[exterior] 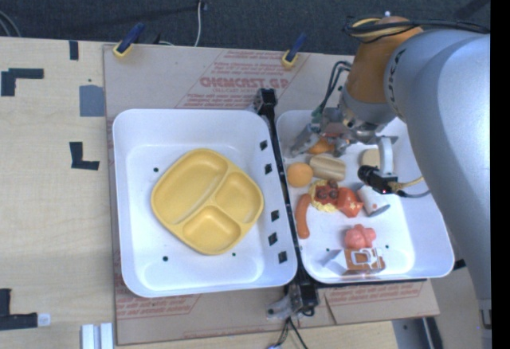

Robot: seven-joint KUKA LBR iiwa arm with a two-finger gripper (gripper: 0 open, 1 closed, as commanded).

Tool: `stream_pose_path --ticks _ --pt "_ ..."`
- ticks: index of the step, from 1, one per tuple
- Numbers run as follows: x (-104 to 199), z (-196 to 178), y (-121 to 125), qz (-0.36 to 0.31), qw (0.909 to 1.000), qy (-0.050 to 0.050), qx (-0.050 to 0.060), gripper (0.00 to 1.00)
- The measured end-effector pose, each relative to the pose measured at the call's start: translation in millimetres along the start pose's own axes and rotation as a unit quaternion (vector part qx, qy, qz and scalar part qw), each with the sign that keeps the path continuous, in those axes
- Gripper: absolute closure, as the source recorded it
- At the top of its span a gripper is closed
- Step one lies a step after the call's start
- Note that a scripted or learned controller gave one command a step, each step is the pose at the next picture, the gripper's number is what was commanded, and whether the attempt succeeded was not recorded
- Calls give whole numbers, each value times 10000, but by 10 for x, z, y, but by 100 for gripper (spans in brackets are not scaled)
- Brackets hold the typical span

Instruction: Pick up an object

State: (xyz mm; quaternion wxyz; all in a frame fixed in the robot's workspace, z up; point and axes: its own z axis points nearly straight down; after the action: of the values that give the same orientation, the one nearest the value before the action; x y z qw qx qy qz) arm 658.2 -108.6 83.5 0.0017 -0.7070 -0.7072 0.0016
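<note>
Arm: the grey arm with its orange band (pixel 368 72) reaches down over the far edge of the right white bin (pixel 426 240).
Gripper: the two-finger gripper (pixel 328 135) sits low among the toy food; whether it's parted or closed I cannot tell (too cluttered).
Objects: a round orange ball (pixel 300 174) near the bin's left wall, beside a tan bread-roll toy (pixel 328 167).
Left bin: the left white bin (pixel 131 180) carries a yellow three-compartment plastic plate (pixel 207 200) at its middle.

A wooden bench (pixel 48 204) is seen, a cardboard sheet (pixel 231 84) laid on it, two white bins (pixel 127 180) set side by side on that.
</note>
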Motion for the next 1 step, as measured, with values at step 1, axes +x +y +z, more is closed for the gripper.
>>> stream_pose_path --ticks 1 --pt "-35 16 63 -1 10000 37 91 0"
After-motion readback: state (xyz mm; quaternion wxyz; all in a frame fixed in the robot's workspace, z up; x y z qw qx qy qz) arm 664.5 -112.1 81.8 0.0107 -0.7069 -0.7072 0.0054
